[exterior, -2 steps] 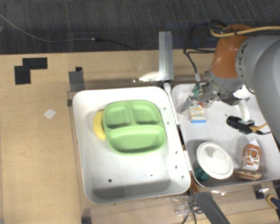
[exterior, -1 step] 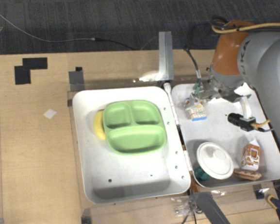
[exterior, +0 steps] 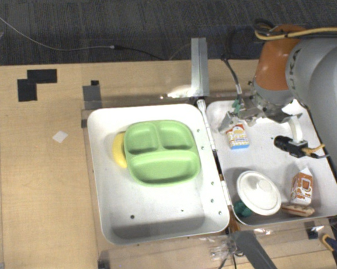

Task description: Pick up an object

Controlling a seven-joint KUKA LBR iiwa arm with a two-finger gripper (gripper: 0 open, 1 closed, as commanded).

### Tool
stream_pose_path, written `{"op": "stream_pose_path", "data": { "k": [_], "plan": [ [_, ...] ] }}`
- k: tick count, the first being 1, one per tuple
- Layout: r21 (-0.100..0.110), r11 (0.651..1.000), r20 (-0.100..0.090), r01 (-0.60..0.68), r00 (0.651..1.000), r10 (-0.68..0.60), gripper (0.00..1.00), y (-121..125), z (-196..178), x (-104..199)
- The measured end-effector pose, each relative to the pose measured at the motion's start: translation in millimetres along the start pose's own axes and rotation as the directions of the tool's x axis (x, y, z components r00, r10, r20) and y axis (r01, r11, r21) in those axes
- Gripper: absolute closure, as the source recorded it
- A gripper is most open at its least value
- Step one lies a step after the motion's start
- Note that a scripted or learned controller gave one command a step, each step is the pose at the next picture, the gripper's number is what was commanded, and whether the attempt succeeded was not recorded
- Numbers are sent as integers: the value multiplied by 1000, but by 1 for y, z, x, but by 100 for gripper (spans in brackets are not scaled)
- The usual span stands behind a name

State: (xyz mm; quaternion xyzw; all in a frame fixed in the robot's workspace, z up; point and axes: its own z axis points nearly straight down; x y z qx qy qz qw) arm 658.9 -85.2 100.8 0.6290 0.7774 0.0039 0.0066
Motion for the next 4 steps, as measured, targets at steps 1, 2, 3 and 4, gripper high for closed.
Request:
{"op": "stream_pose_path", "data": {
  "k": [1, 2, 3, 4],
  "plan": [
    [7, 1000, -3, -27, 1000, 27, 0, 12, 13, -3],
    [1, 1000, 0, -20, 1000, 20, 100, 14, 1, -2],
    [8, 990, -1, -142, 990, 142, 100, 4, 14, -39],
    [8, 988, -3, -153, 988, 153, 100, -20, -86, 27]
  ]
}}
